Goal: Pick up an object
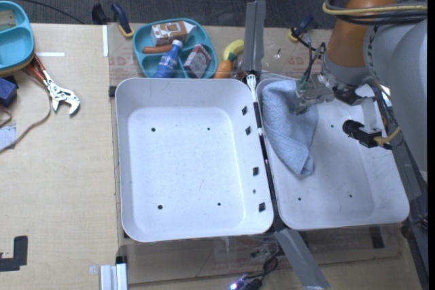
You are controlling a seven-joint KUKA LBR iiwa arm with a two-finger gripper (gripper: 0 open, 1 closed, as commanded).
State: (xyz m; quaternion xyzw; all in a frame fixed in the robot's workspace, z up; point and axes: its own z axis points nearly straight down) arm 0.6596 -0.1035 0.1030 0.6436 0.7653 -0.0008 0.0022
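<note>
Grey-blue cloth [289, 132] is seen draped in the right bin [353, 200], bunched against that bin's left wall and far corner, with a fold trailing toward the bin's middle. The gripper [304, 102] is positioned at the cloth's upper right edge, low in the bin, apparently touching or pressed into the fabric; whether the fingers are spread or closed cannot be told, since they are hidden by the wrist and cables, and no cloth can be seen between them, so a hold is not confirmed. The descent onto the cloth's raised bunched part is judged deliberate: folded fabric offers more to pinch than a flat layer against the floor. The left bin [183, 159] is bare white plastic with a few small holes. A grey divider post [254, 37] stands between the bins at the far side, close to the gripper's working area, and the bin wall next to the cloth limits approach from the left. Beyond the bins, a blue tray [175, 47] with small items is placed on the bench, a banana [233, 49] just beside it, and a wrench [60, 97] lies well apart on the left. Nothing else lies on the cloth.
</note>
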